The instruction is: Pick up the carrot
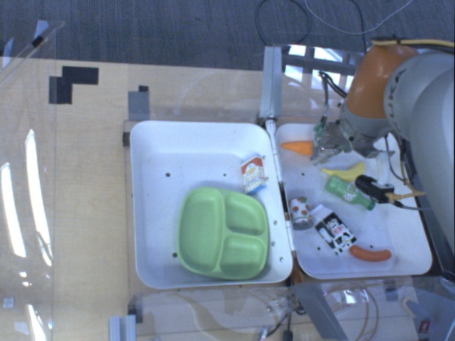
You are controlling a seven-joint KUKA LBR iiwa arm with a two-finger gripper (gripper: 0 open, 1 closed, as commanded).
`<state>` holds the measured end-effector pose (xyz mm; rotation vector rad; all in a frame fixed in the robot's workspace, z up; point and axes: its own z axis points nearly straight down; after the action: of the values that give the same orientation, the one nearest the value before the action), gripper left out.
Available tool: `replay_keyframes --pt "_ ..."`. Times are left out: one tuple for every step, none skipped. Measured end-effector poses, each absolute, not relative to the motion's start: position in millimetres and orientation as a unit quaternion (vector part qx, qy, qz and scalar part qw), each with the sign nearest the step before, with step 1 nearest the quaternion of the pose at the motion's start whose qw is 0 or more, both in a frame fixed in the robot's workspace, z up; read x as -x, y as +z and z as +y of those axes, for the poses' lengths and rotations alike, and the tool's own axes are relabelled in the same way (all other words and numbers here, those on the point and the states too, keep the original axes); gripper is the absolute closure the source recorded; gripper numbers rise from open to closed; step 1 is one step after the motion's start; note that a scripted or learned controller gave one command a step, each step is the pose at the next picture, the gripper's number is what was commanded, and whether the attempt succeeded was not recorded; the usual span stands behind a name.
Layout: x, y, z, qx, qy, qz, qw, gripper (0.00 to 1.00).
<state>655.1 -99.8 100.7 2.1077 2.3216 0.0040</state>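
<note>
The carrot (pixel 296 148) is a small orange cone lying at the far left of the right bin (pixel 409 261), with its tip pointing left. My gripper (pixel 325 146) hangs low over the bin at the carrot's thick right end, touching it or nearly so. The wrist and its cables hide the point where the two meet.
Near the gripper in the right bin lie a yellow banana (pixel 343 170), a green bottle (pixel 348 192), a small can (pixel 300 212), a cow-patterned carton (pixel 335 233) and a red sausage (pixel 370 254). The left bin (pixel 153 190) holds a green divided plate (pixel 224 231) and a small carton (pixel 252 174).
</note>
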Motion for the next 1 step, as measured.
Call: replay_keyframes --pt "-592.0 89.5 -110.7 -0.661 0.0030 0.750 0.005 1.00"
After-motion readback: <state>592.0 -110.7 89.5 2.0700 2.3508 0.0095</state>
